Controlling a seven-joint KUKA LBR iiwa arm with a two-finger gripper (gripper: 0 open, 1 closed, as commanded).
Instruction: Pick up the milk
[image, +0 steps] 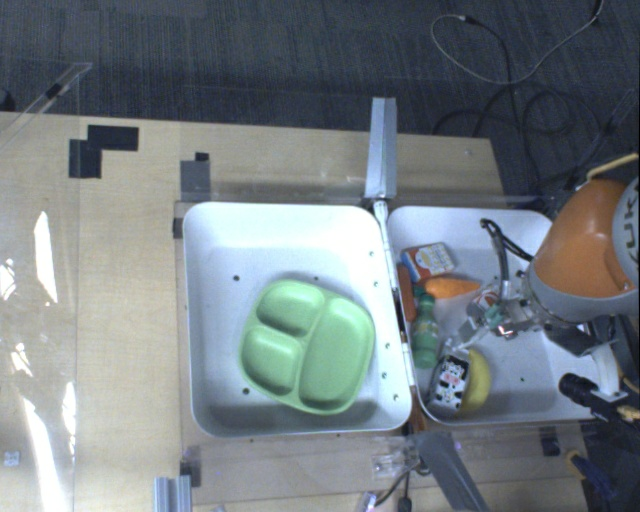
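Lying beside banana (478, 383): milk (450, 381), likely light, stiff carton; gripping its flat sides. Hovering just above milk: gripper (490, 318), finger state unclear.

Even, fairly bright light from overhead falls on the surface (110, 300) and washes the white bins (215, 300) nearly flat. The green tray (308, 345) casts a soft shadow at its lower left. Pale glare streaks lie far left of the tray. Detail is soft throughout, small items right of the tray blurry.
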